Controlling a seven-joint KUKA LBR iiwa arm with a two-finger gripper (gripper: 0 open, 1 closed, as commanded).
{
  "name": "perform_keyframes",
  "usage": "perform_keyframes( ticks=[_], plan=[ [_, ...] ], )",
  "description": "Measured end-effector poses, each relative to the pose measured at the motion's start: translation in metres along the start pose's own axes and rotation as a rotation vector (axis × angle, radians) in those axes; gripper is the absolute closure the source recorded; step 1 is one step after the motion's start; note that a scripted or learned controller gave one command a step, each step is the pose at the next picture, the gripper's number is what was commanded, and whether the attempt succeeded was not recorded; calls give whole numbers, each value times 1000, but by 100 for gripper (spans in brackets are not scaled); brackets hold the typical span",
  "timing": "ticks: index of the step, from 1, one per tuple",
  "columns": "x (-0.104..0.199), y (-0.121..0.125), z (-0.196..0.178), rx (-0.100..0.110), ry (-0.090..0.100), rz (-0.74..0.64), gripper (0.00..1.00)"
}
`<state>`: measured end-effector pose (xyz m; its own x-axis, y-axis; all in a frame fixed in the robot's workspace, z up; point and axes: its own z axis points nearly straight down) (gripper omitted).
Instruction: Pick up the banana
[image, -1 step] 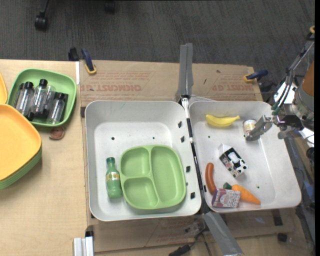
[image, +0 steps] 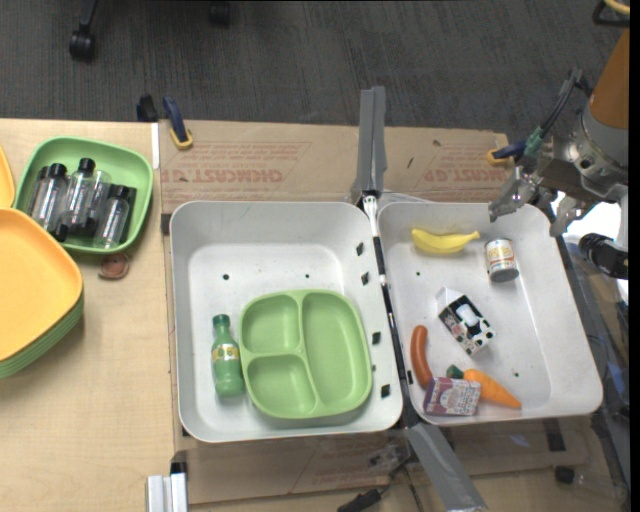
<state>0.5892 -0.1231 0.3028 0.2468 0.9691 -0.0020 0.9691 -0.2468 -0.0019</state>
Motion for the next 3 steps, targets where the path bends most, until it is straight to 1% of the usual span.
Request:
perform_keyframes(
  ticks=[1,2,3],
  plan=[
    [-14,45,96,1,0,-4,0],
    [11,60,1,0,-1,282,0],
    [24,66,123,2,1,161,0]
  ],
)
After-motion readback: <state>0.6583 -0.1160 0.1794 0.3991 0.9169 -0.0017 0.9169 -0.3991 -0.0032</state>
